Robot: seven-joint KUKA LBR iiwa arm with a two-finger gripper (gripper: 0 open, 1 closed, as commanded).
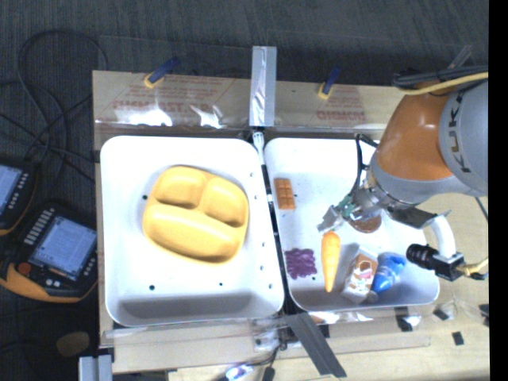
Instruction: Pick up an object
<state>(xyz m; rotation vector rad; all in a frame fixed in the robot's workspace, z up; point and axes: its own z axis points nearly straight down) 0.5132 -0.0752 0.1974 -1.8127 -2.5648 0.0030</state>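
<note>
1. We see two white bins side by side on the counter (pixel 111 86): the left bin (pixel 127 292) and the right bin (pixel 317 161).
2. The left bin holds a yellow divided plate (pixel 195 213), lying near its middle.
3. In the right bin we count an orange waffle-like piece (pixel 284 194) near the left wall, a purple grape bunch (pixel 301 262), a carrot (pixel 330 259) pointing toward the near wall, a small carton (pixel 361 276) and a blue item (pixel 388 271) just beside it.
4. The arm (pixel 421 145) reaches in from the right; its gripper (pixel 343 213) hangs just above the carrot's top end.
5. We cannot tell how the gripper is set; we see nothing held in it.
6. A brown round item (pixel 367 224) sits partly under the wrist.
</note>
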